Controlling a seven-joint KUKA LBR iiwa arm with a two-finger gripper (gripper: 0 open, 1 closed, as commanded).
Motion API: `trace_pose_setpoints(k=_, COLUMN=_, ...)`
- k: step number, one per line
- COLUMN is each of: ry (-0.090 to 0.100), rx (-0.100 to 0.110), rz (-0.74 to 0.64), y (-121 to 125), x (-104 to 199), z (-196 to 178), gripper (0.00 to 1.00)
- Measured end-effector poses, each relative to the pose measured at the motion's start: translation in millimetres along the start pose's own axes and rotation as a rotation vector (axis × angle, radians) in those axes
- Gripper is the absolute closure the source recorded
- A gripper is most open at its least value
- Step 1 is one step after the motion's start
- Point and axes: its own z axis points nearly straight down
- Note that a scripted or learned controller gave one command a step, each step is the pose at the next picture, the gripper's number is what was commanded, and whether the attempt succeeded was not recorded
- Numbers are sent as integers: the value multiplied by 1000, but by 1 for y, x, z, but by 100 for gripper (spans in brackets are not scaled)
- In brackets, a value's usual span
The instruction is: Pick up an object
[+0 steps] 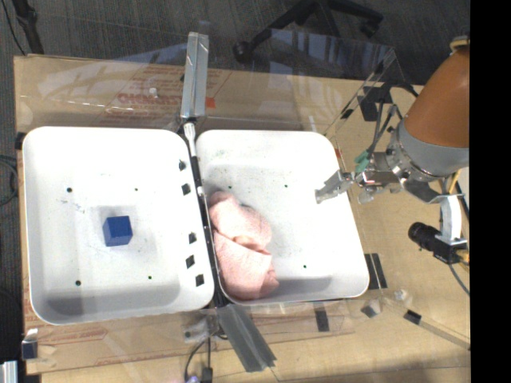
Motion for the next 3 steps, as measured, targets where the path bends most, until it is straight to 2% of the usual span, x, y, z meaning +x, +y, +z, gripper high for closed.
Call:
trace_pose_setpoints(k=1, ry=0, rx=3, rz=98, y=50, x=29, z=163, gripper=0)
trace_pose_setpoints(k=2, ry=1, rx=4, rz=94, y=51, x=29, z=153, gripper=100)
trace_pose_setpoints(k=3, ry=-1, rx=-3, rz=25, y=107, x=66, z=49, gripper=100)
